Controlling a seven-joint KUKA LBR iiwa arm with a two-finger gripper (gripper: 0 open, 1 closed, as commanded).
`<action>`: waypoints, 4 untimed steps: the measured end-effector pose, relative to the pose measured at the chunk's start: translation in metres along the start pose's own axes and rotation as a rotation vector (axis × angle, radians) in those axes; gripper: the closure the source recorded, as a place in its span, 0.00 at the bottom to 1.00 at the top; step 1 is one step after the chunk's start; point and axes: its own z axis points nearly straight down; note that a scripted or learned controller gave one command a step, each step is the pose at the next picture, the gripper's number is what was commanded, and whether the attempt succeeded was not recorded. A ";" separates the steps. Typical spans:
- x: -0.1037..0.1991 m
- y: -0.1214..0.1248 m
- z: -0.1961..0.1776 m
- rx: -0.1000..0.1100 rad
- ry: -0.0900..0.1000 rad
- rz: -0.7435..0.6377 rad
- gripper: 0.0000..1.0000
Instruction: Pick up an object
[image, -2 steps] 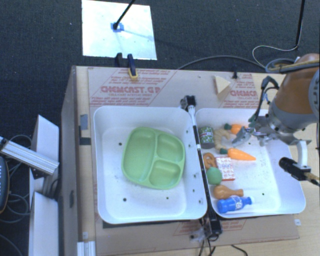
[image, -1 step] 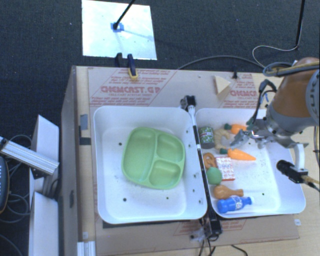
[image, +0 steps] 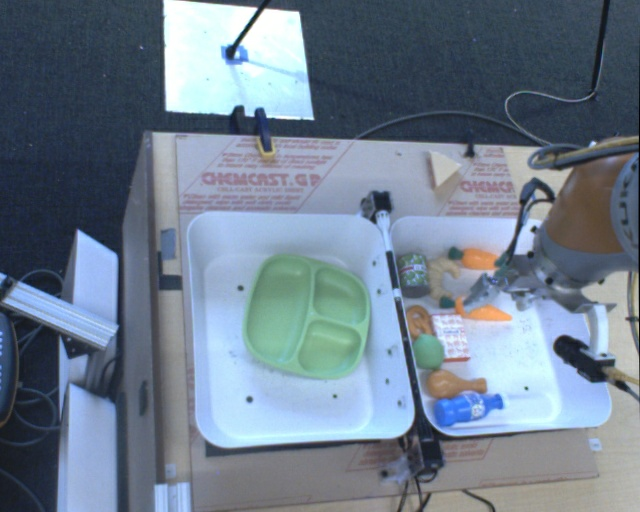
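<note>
The right bin (image: 540, 395) holds several small toys: a dark green can (image: 412, 272), an orange carrot (image: 478, 258) at the back, a second carrot (image: 489, 313), a pretzel (image: 418, 322), a red-and-white box (image: 451, 336), a green ball (image: 428, 351), a tan drumstick (image: 452, 383) and a blue bottle (image: 467, 408). My gripper (image: 479, 296) reaches in from the right and hangs low just left of the second carrot, close to it. Nothing shows held between its fingers.
A light green divided plate (image: 306, 315) lies in the left bin (image: 225, 390). A black bar (image: 398, 310) separates the two bins. The arm's orange band (image: 592, 205) looms over the right bin's far right side. Cables run across the bench's back edge.
</note>
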 end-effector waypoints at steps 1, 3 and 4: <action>0.019 0.010 0.046 -0.021 -0.008 0.000 0.00; 0.019 0.011 0.034 -0.027 -0.010 -0.002 0.00; -0.012 0.060 0.055 -0.002 -0.001 -0.002 0.00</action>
